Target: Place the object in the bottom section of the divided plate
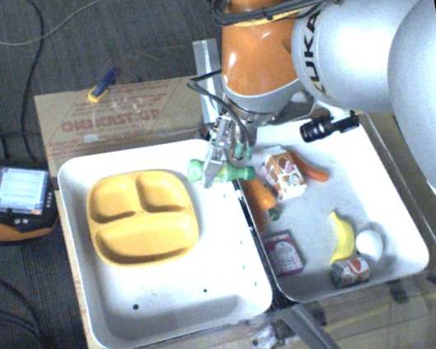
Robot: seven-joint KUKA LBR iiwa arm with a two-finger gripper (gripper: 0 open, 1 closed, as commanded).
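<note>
Reaching in from the right, the arm (327, 33) hangs its hand (223, 153) over the seam between the two white bins. A green object (219, 171) sits right at the fingertips, above the inner edge of the left bin (101, 315) and near the plate's upper right corner. The fingers seem to be closed on it, with green showing on both sides of them.

The yellow divided plate (143, 216) lies flat in the left bin, toward its upper left. Two small sections run along its top and one wide section along its bottom. All three show bare yellow.

The right bin (386, 181) holds the other things. A small carton (284, 174) lies just right of the hand, with an orange carrot (311, 170) beside it and another orange piece (260, 194) next to the seam. A dark red packet (284, 253) lies lower down. A banana (342, 236), a white egg (370, 244) and a can (350, 271) cluster in the lower right corner.

A pendant (7, 200) with a lit screen rests left of the worktop (124, 115).
</note>
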